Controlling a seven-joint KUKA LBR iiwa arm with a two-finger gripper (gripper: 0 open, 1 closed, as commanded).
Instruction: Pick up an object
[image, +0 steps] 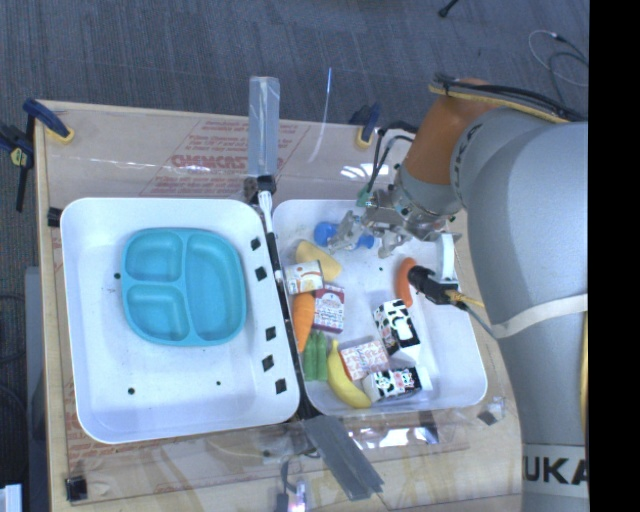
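My gripper (362, 228) hovered at right white bin's (470, 372) 12 o'clock, just beside small blue round toy (325, 234); grip state: cannot tell. Judged best: descend straight over toy, avoid yellow banana-shaped piece (318, 261) at its 6 o'clock.

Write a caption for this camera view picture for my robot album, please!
Robot arm's claw hovers over the right bin of toy food, near a blue ball; a blue divided plate sits in the left bin.
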